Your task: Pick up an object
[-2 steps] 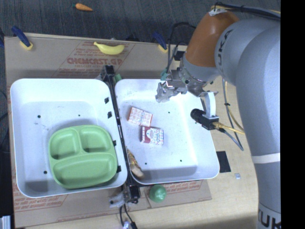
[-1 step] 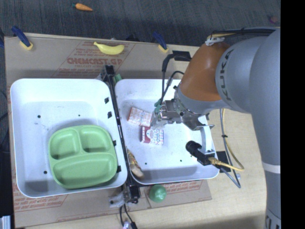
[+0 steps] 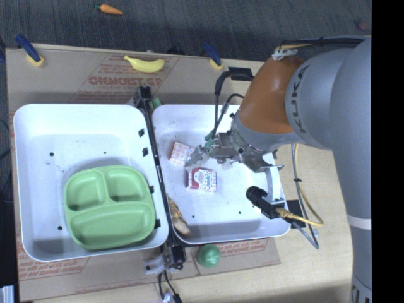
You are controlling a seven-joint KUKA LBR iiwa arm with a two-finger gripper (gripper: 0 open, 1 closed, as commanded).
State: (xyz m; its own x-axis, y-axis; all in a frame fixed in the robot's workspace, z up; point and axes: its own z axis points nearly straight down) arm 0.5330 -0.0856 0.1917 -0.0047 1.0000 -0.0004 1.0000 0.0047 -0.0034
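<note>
While we're hovering the claw [image 3: 203, 153] low in the right bin [image 3: 252, 227], nothing's lifted yet. We're seeing the red-and-white carton [image 3: 201, 179] lying flat just below; the grip can't be made out, so pickup's still ahead.

arm [image 3: 315, 100] in from right, wrist bent, tool [image 3: 203, 153] low

The bench [image 3: 82, 84] bears two white bins [image 3: 38, 137], a banana [image 3: 145, 63] and a green ball [image 3: 209, 255].
</note>
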